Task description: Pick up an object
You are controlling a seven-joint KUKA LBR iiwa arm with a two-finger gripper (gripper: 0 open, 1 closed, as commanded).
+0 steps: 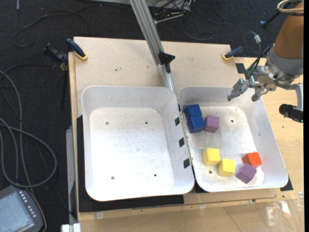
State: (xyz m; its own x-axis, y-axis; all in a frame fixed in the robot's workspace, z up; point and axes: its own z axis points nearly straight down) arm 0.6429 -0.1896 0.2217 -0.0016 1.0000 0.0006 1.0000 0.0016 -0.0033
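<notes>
The right bin holds several small blocks. Two blue blocks sit together near its left wall, with a purple block beside them. Toward the front lie two yellow blocks, an orange block and another purple block. My gripper hovers over the bin's far right edge, open, fingers spread, with nothing between them. It is well above and behind all the blocks.
The left bin lies beside the right one on a wooden bench. A slanted metal pole rises from the gap between the bins. Clamps sit at the bench's far corners.
</notes>
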